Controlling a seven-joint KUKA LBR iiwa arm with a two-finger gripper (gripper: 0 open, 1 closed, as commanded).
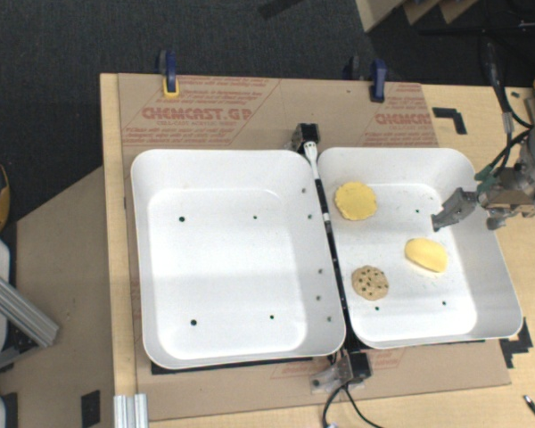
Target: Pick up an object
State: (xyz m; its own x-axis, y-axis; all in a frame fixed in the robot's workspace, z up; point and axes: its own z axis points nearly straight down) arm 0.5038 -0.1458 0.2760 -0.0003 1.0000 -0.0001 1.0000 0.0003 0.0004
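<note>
The divider where the two white bins meet serves as the landmark here. Left of it lies the left bin, its floor marked with four small dark dots. On the brown board behind the bins, two blue clamps hold the far edge.

Right of the divider is the right bin, which holds three things. Closest to the divider, toward the far side, lies a flat round yellow piece. Nearer the camera and also close to the divider sits a chocolate-chip cookie (brown with dark specks). Farther right of the divider, about mid-depth in the bin, lies a yellow lemon-like object.

Farthest right of the divider, the gripper reaches in over the bin's right part, its dark tip pointing left and downward. The lemon-like object lies just below and slightly left of that tip in the view, close but apart from it. Nothing sits between the fingers; whether they are spread or closed cannot be told from this angle.
</note>
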